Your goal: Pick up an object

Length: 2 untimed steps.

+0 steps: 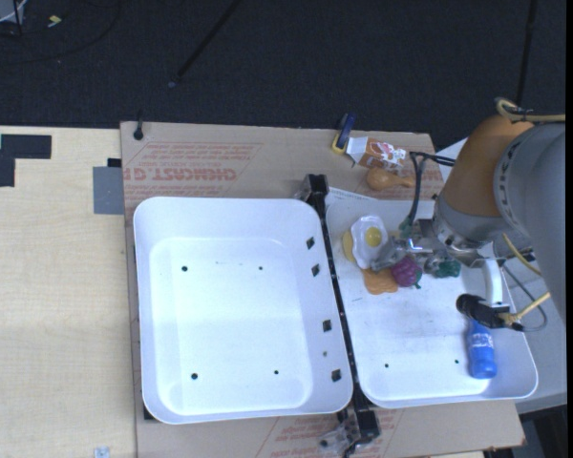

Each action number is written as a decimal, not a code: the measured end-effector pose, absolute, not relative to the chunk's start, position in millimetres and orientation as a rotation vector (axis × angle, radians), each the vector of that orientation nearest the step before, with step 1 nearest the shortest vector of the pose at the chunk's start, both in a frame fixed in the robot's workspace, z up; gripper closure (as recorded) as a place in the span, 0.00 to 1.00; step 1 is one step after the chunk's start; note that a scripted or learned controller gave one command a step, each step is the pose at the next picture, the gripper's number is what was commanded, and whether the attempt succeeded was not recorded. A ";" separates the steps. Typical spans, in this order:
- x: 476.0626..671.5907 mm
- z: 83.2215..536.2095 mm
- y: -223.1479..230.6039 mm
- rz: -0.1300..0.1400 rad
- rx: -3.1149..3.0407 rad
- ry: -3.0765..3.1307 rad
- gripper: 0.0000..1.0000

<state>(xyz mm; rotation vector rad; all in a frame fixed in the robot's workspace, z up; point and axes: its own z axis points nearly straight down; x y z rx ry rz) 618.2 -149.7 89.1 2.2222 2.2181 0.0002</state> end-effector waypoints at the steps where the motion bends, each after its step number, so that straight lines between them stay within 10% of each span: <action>1: 645.3 88.7 -90.0 0.001 2.217 2.225 0.00; 2: 618.2 89.3 -82.3 0.001 2.224 2.216 0.00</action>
